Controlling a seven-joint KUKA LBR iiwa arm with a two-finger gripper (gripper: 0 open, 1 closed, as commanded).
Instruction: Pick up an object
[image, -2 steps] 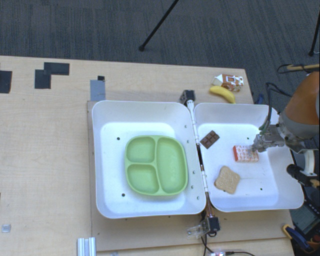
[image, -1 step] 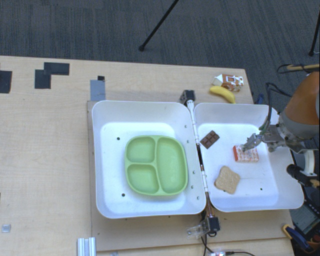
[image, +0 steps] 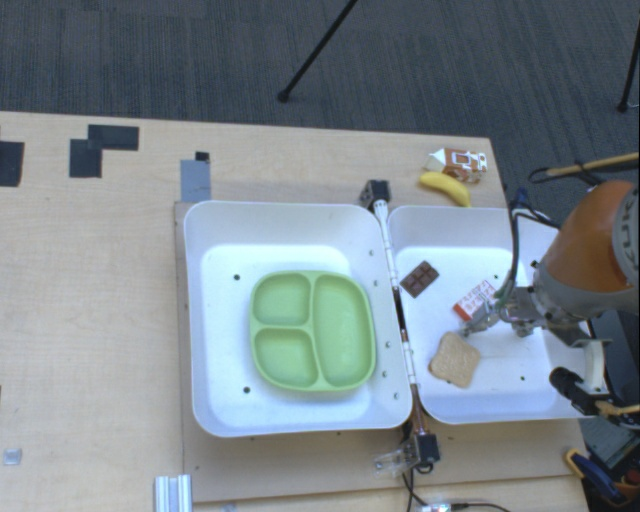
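Two shallow white bins sit side by side on a pale wooden bench, their inner rims meeting along a thin hinge-like strip down the middle. The left bin (image: 215, 330) holds a green divided plate (image: 312, 331), which lies near the middle with bare white floor all round it, widest on the left and far sides.

The right bin (image: 450, 240) has more loose things. A small dark chocolate piece (image: 418, 279) lies toward the far left of its floor, close to the middle strip. A slice of toast (image: 455, 360) rests nearer the front, with bare floor to its right and in front. A small red-and-white packet (image: 474, 299) lies tilted between them, toward the right. The far part of this bin's floor is bare.

Beyond the right bin, on the bench, lie a banana (image: 445, 187) and a small carton (image: 458, 160), both well apart from the bin's contents.

The arm reaches in from the right over the right bin's edge, its orange band high and its grey wrist angled down and leftward. The gripper (image: 484, 318) is low over the floor, its tip just beside the packet's near end and a little right of the toast. I cannot tell how the gripper is set, or whether it touches the packet.
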